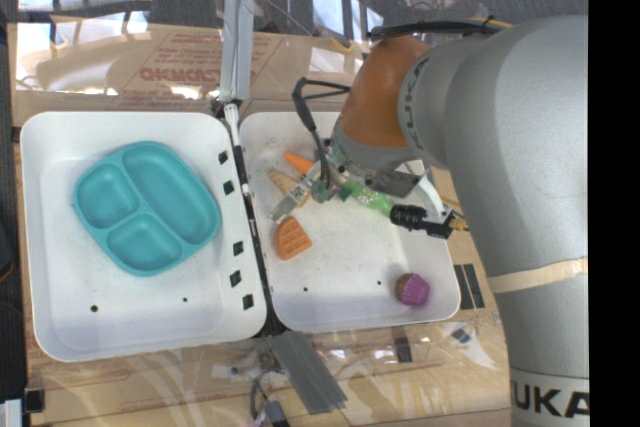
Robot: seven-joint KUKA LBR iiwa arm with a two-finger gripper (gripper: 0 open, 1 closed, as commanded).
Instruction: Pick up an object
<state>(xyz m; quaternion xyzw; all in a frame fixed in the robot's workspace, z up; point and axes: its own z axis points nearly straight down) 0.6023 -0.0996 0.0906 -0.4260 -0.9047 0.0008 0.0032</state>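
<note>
1 gripper (322,183) hangs low over the upper middle of the right bin (340,305), below the orange band (378,105) of the grey arm (500,165). Its fingers are hidden among small parts, and I cannot tell if they are spread or pressed together, or if anything is between them.

Just beside the gripper, on its left, lie 1 orange carrot-shaped piece (297,160) and 1 pale stick-shaped piece (283,182), both on the floor of the right bin. 1 grey flat piece (287,205) lies just below them, tilted toward the bin's left wall. On the right of the gripper there is 1 green piece (375,203), partly under the wrist, and 1 black cylinder (420,218) that seems to belong to the arm.

Lower in the same bin, well apart from the gripper, sits 1 orange waffle-like piece (292,238). Near the lower right corner rests 1 purple round object (412,289).

The left bin (60,315) holds 1 turquoise plate (146,205) with 3 compartments; nothing lies on it.

The 2 bins stand side by side on the worktop (120,65), touching along the middle.
</note>
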